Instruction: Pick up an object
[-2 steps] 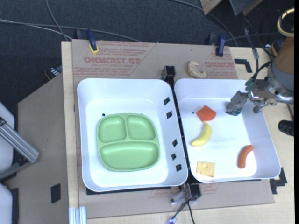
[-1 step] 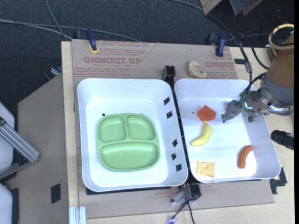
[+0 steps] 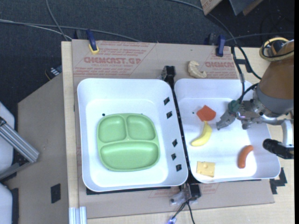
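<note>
gripper (image 3: 224,121) open, holding nothing | beside banana (image 3: 202,136) | right bin (image 3: 224,84)

One camera sits fixed above the bench (image 3: 117,55), looking down at a slant from its near side. It stands far enough off to take in both bins, left (image 3: 88,97) and right (image 3: 219,85), plus surrounding floor.

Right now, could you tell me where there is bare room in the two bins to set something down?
Left bin: bare strip above the green tray. Right bin: bare patch between cheese and sausage. Crowded where the gripper hangs beside banana and orange piece.
</note>
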`<action>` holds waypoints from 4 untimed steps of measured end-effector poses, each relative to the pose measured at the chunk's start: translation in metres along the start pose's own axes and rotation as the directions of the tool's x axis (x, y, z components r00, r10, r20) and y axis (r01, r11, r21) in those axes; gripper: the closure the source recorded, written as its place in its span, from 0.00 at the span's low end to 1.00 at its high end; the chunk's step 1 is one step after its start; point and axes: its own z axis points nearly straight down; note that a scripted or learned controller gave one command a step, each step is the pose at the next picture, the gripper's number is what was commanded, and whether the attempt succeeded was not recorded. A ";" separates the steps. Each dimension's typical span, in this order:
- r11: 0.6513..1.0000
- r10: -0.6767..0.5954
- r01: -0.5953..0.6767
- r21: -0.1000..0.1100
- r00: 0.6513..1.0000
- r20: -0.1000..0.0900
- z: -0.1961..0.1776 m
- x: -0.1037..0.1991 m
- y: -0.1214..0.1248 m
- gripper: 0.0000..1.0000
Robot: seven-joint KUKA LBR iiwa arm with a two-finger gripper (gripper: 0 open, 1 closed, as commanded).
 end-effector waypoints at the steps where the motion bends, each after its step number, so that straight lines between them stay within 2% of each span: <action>1: 1.000 0.000 0.000 -0.001 1.000 0.000 0.043 0.001 -0.003 0.00; 2: 1.000 0.000 0.000 -0.007 1.000 0.001 0.029 0.001 -0.001 1.00; 3: 1.000 -0.001 0.001 -0.014 1.000 0.005 -0.033 -0.006 -0.002 1.00; 4: 1.000 -0.002 0.002 -0.012 1.000 0.004 -0.079 -0.005 -0.008 1.00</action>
